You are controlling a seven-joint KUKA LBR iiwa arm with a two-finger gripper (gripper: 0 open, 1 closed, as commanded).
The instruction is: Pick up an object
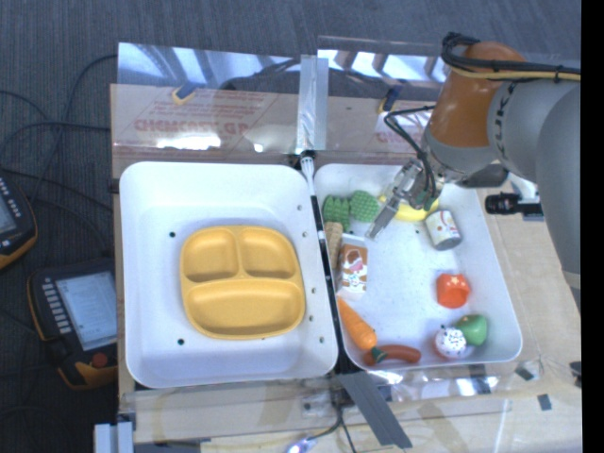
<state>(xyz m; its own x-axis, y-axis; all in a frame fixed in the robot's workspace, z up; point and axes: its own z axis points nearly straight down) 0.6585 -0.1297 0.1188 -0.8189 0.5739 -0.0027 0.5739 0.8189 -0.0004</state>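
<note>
Camera view: gripper (pixel 382 223) hangs with narrowly parted, empty fingers near the right bin's (pixel 500 281) far edge, beside a green toy (pixel 351 208).

My hand (pixel 394 203) looks bare grey metal, the two bins (pixel 142 281) smooth glossy white plastic, the yellow divided tray (pixel 243 281) matt plastic, the orange toy (pixel 453 290) shiny plastic, and the small can (pixel 443 228) glossy with a metallic sheen.
</note>
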